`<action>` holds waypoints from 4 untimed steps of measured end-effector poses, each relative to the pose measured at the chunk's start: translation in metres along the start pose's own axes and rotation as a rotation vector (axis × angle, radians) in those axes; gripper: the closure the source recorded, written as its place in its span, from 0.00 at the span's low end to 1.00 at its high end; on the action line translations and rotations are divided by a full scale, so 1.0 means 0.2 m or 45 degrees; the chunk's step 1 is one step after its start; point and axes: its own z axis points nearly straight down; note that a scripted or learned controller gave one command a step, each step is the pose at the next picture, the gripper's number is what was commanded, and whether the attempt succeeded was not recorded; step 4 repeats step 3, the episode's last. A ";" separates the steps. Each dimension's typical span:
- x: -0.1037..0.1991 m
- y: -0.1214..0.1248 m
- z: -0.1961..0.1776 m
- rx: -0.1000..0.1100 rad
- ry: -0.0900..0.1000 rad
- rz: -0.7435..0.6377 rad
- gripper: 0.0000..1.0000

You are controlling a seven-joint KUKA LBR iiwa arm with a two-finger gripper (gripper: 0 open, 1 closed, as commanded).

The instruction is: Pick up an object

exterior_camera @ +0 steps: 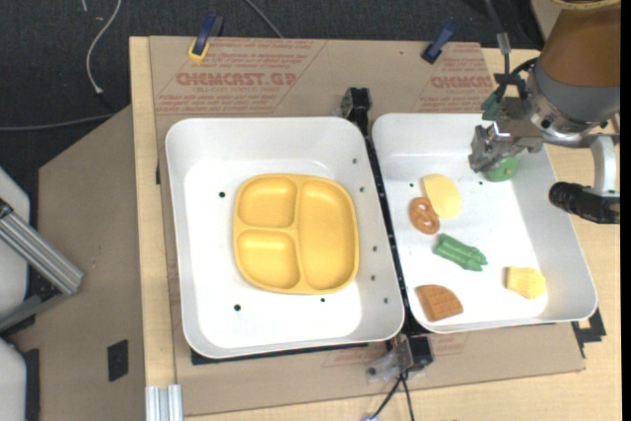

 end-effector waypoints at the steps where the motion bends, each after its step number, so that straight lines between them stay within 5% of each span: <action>1: 0.25 -0.06 0.07 0.014 0.006 -0.004 1.00; 3: 0.79 -0.18 0.11 0.016 0.006 -0.005 1.00; 4: 0.79 -0.18 0.11 0.016 0.006 -0.005 1.00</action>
